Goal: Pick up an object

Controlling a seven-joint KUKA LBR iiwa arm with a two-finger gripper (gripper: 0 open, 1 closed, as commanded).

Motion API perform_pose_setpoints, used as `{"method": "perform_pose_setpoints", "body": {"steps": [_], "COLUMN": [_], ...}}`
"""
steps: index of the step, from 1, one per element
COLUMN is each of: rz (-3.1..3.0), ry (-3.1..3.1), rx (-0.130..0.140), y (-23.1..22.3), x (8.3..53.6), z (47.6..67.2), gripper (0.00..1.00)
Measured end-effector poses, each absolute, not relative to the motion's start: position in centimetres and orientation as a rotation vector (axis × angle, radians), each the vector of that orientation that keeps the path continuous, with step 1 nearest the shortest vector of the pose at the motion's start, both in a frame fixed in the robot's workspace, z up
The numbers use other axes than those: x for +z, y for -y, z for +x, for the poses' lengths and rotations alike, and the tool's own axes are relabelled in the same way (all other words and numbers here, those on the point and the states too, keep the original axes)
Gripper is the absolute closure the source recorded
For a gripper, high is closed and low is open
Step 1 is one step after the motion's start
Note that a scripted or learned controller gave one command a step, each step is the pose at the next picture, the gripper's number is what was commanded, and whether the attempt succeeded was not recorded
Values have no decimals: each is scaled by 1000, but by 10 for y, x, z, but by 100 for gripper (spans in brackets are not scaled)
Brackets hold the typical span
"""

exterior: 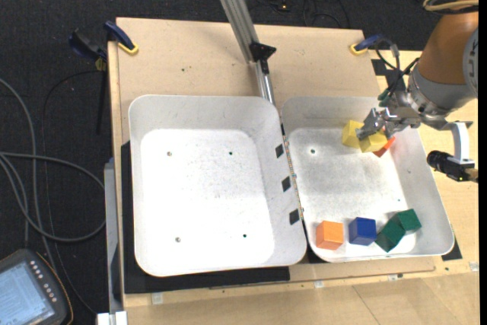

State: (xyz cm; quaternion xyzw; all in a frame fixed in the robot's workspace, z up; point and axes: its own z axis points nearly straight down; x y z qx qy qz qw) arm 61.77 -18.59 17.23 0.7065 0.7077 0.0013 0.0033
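Your arm [449, 57] is in from the right, wrist bent down over the upper part of the right-hand bin [426, 186], and the gripper [378, 125] sits right at a tight little cluster of blocks there. You've got a yellow block [351, 133] on the left of that cluster, a second yellow block [373, 142] just beside it and lower, and a red-orange piece [385, 145] peeking out at the cluster's right edge. The gripper tip is touching or just over these, but from this slant you cannot tell how the jaws stand, apart or closed, or whether any block sits between them. Down along the bin's near edge, well apart from the gripper, you have a row: an orange block [329, 234], a blue block [363, 231] just beside it, then two green blocks [399, 229] touching each other, one tipped against the other. The left bin [144, 164] lies alongside, its wall meeting the right one along the middle of the bench [198, 57].
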Motion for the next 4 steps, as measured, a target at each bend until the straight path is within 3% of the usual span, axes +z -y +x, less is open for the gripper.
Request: {"method": "perform_pose_setpoints", "body": {"steps": [1, 2, 4], "rz": [2212, 2216, 2216], "ry": [-2220, -2222, -2233], "rx": [6, 2, -2], "y": [183, 182, 79], "x": [233, 246, 228], "z": [626, 627, 590], "gripper": [100, 100, 100]}}
